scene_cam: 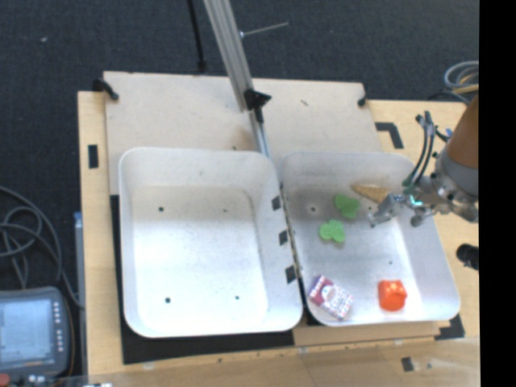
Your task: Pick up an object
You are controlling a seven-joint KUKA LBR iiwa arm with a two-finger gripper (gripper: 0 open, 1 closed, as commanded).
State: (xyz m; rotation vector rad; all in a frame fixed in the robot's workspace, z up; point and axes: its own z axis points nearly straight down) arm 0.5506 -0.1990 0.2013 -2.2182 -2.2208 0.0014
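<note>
At right of frame the end effector (397, 208), its state unclear, hovers beside a tan piece (372, 191) in the right bin (439, 252), risking a nudge instead of a grasp.

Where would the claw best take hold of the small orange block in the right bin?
Probably from straight above, closing across the two opposite sides of the small orange block. It stands alone on the floor of the right white bin, with room around it for the fingers.
</note>
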